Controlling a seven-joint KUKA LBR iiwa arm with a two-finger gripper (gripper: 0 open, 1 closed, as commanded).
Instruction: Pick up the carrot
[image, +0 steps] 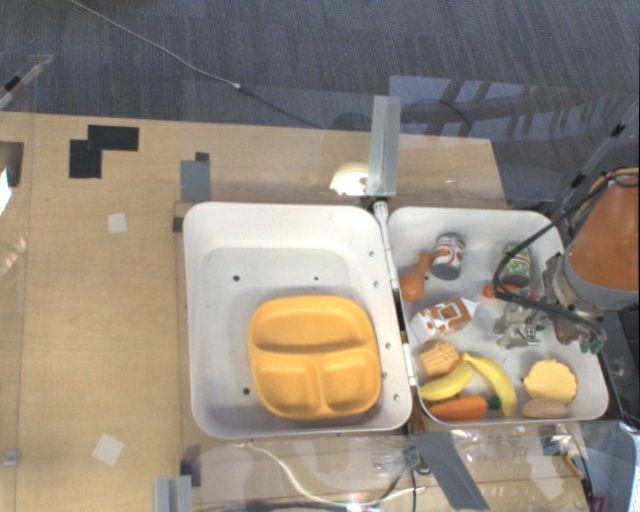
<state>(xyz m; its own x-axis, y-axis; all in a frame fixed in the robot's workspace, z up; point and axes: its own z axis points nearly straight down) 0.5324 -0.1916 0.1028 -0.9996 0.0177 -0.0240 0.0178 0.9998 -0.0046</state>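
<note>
Now the arm (605, 245) reaches in from the right, its orange band hanging over the right bin's (470, 222) far right side. Its gripper (520, 325) points down and leftward into that bin, with dark cables looping around the wrist. Whether the gripper is open or closed cannot be told, since its metal parts blur together.

Everything else is placed against the carrot (459, 408), which lies on its side along the right bin's near wall, well apart from the gripper and closer to the camera. A banana (447, 383) touches the carrot from just behind, and a second banana (496, 381) curves past its right end. A small waffle-like block (438, 355) sits behind the first banana. Right of the carrot rests a yellow round piece (550, 381). Farther behind the carrot are a small carton (444, 318), a can (448, 256) and a drumstick (414, 278). Left of the carrot, in the left bin (215, 330), lies a yellow divided tray (314, 354). Both bins rest on the table (90, 330).
</note>
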